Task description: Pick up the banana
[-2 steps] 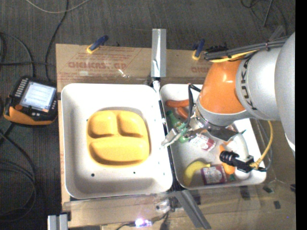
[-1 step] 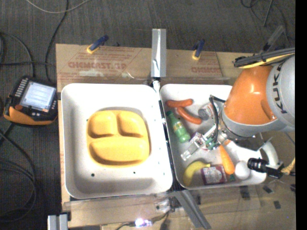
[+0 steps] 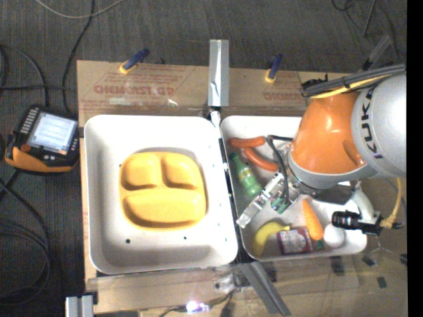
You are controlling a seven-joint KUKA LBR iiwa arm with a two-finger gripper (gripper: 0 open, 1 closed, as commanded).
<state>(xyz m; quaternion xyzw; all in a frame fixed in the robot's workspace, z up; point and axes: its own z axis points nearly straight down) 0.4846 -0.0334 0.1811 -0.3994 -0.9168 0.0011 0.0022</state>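
The yellow banana (image 3: 266, 234) lies at the near edge of the right bin (image 3: 344, 248), its right end partly hidden by a red-labelled can (image 3: 295, 241). My gripper (image 3: 264, 202) hangs over the middle of that bin, just above and beyond the banana, with nothing seen between its fingers. The arm's orange band and grey wrist cover the bin's far right part.
In the right bin also lie a green bottle (image 3: 247, 179), two orange-red sausages (image 3: 254, 152), a carrot (image 3: 313, 220) and a white object (image 3: 334, 238). The left bin (image 3: 99, 177) holds a yellow divided plate (image 3: 163, 189). A teach pendant (image 3: 45, 139) sits left of the bench.
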